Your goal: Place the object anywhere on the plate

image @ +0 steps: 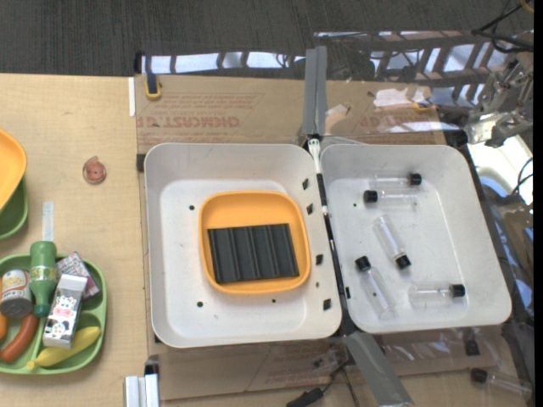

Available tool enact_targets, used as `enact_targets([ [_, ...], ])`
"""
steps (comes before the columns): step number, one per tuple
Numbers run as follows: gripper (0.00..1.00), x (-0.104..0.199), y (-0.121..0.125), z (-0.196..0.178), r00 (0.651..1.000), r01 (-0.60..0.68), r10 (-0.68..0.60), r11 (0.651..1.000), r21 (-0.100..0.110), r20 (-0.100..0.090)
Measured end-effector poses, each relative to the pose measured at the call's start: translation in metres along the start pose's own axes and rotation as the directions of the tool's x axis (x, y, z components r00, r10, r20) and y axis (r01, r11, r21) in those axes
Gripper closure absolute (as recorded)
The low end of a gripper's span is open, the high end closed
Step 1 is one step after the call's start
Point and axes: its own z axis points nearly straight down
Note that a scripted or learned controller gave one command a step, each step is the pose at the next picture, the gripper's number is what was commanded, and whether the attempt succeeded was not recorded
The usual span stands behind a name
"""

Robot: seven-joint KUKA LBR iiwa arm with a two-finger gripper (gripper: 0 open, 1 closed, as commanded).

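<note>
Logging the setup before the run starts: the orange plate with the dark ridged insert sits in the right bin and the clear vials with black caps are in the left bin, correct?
Not quite: the bins are swapped. The camera view shows the orange plate with its dark ridged insert in the left bin, and the clear vials with black caps lie in the right bin.

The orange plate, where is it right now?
The orange plate sits in the left bin, left of the clear vials scattered in the right bin.

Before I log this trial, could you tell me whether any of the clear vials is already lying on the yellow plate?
No. The yellow plate in the left bin carries just a dark ridged insert; the vials all lie in the right bin.
</note>
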Motion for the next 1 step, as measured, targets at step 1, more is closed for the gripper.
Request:
enact_targets([
  [1, 1.0, -0.0026, -0.0007, -0.109, 0.97, 0.244, -0.244, 0.97, 0.0, 0.001],
])
